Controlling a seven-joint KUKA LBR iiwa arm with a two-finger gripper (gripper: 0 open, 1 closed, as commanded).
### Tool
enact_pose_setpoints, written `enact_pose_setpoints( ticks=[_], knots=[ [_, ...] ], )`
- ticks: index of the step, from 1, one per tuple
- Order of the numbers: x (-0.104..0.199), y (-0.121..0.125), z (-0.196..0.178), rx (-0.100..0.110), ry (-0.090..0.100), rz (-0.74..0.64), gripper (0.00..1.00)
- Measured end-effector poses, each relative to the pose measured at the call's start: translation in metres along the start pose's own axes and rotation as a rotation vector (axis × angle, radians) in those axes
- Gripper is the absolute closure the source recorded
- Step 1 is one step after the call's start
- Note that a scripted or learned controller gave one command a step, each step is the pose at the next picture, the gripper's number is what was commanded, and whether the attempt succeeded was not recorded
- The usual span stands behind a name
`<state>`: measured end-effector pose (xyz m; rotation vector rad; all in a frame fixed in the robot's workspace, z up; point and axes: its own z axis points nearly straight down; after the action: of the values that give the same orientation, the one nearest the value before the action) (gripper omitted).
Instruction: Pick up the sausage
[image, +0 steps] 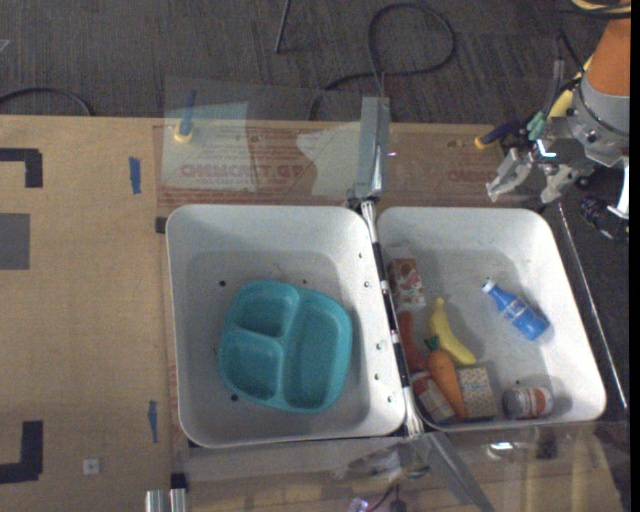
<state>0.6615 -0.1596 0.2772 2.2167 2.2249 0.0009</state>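
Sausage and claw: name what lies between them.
In the camera view, the right bin's rim and bare floor lie between the claw and the sausage; the banana's upper tip sits just beside that line.

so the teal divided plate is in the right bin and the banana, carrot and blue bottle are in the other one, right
Not quite. The camera view shows the teal divided plate in the left bin, not the right one. The banana, carrot and blue bottle are indeed in the other bin, the right bin.
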Motion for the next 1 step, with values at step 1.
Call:
enact_pose_setpoints(
  ticks=[1],
  knots=[
    [0.0707, -0.0231, 0.1192, 0.002, 0.001, 0.121, 0.00]
  ],
)
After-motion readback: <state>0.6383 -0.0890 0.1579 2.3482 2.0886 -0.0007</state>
